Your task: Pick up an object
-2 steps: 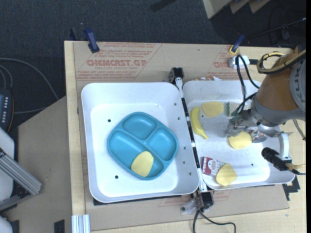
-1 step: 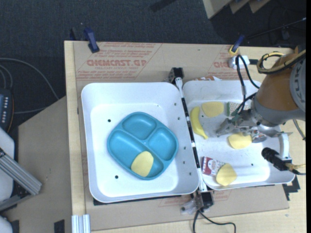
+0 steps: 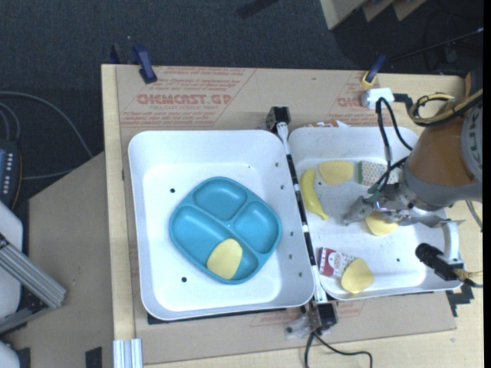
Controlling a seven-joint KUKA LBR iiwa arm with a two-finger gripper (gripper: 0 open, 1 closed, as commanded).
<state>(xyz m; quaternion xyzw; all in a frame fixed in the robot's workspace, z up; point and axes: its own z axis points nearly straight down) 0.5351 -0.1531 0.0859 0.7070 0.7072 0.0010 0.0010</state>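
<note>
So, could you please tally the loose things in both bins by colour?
Yellow: 5 (one on the blue tray, banana, three pieces)
Blue: 1 (divided tray)
Red-and-white: 1 (packet)
Total: 7

Glossy blue plastic divided plate (image 3: pixel 222 225); smooth white plastic bins (image 3: pixel 153 167); matt brown printed cardboard (image 3: pixel 192 94) beneath; dull grey metal gripper (image 3: pixel 367 205); yellow pieces (image 3: pixel 225 259) looked smooth, slightly matt.

I'm looking at a robotics lab. Two white bins (image 3: pixel 146 167) sit on a tabletop (image 3: pixel 115 205) of printed board held by blue clamps (image 3: pixel 143 63). Loose cables (image 3: pixel 46 121) trail over dark carpet (image 3: pixel 61 21).
</note>
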